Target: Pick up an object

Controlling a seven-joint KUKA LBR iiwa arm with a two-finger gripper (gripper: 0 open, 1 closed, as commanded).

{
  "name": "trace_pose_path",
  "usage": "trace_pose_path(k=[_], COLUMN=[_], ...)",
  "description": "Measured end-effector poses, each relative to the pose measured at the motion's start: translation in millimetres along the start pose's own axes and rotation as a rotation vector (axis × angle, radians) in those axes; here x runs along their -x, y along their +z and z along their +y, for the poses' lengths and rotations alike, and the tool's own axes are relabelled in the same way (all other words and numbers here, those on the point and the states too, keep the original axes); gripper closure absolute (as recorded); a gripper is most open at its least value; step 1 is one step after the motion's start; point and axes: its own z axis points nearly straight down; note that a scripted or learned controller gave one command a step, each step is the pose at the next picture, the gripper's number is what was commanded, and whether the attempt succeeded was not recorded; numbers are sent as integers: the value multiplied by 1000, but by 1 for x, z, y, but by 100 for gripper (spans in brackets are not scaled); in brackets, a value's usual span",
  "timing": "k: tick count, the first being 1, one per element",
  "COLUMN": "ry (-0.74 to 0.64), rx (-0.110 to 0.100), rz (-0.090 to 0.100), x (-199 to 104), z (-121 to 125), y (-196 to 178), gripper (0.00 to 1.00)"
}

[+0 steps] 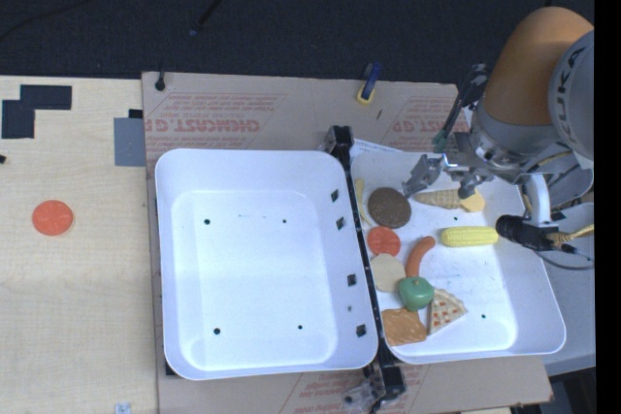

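From the camera above, a pale wooden desk is filling the left of the frame, bearing an orange disc and a few dark rectangular patches. A brown cardboard sheet printed with red lettering is lying under two shallow white plastic bins, and dark carpeted floor with loose cables is running across the top. A small blue and yellow clamp is sitting at the cardboard's upper edge.

The left bin, in the middle of the frame, is showing smooth rounded walls and a few small dark holes in its floor. The right bin is holding toy food pieces clustered along its left side: a brown round cookie, a red disc, an orange sausage, a yellow corn cob, a green rounded piece, a pizza slice, and a pale cone-shaped piece.

The grey arm with its orange band is reaching in at the upper right, and the gripper is hanging over the upper part of the right bin, just above the cone-shaped piece. Its jaws are standing apart, clamped on nothing.
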Motion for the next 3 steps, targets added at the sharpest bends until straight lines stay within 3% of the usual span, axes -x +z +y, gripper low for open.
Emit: trace_pose_path(k=[1,2,3], ry=[-1,4,-1], rx=[-3,-2,16], rz=[1,1,-2], x=[-18,-16,-16], z=[17,18,27], y=[119,103,-94], gripper=[0,100,100])
